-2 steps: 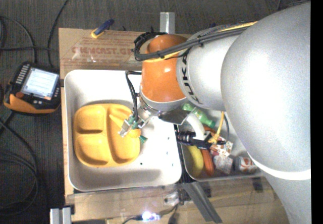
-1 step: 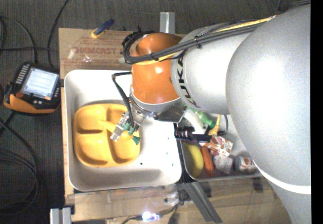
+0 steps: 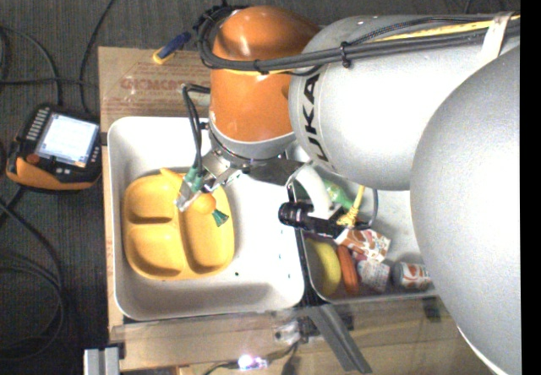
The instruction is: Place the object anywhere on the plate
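Over the bin with the plate: gripper (image 3: 191, 190), low; open or closed, I cannot tell. Orange toy (image 3: 204, 203), green-tipped, touching it, above the yellow plate (image 3: 152, 234) near its rim. Best handling: release low, lift straight up, no sideways drag.

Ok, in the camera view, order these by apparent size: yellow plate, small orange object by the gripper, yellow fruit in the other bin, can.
1. yellow plate
2. yellow fruit
3. small orange object
Unranked: the can, because the arm hides part of it.
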`<state>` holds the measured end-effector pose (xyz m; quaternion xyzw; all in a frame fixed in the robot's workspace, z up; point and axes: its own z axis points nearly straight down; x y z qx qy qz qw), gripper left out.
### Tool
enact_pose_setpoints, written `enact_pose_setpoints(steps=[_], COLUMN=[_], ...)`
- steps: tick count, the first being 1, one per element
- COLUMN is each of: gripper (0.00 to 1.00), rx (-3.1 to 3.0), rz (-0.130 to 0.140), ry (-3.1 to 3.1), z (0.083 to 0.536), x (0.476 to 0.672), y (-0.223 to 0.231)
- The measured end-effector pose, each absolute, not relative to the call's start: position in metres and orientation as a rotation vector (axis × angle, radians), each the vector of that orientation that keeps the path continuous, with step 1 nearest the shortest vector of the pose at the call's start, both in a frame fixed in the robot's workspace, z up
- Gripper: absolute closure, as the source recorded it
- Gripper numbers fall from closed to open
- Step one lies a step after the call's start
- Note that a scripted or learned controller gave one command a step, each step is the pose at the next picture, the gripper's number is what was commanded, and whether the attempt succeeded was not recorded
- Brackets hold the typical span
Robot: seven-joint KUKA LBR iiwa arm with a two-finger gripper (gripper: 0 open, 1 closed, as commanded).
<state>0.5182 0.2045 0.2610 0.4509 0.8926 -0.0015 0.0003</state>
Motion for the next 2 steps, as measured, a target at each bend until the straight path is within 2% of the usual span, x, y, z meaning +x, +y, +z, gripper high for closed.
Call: enact_pose_setpoints(steps=[1, 2], gripper=[1.0, 0.0], rx=[1.416, 1.417], rz=[-0.011, -0.013], ry=[2.801, 2.799], z=[0.2695, 0.2695], x=[0.5187, 0.5191], y=[0.204, 0.2032])
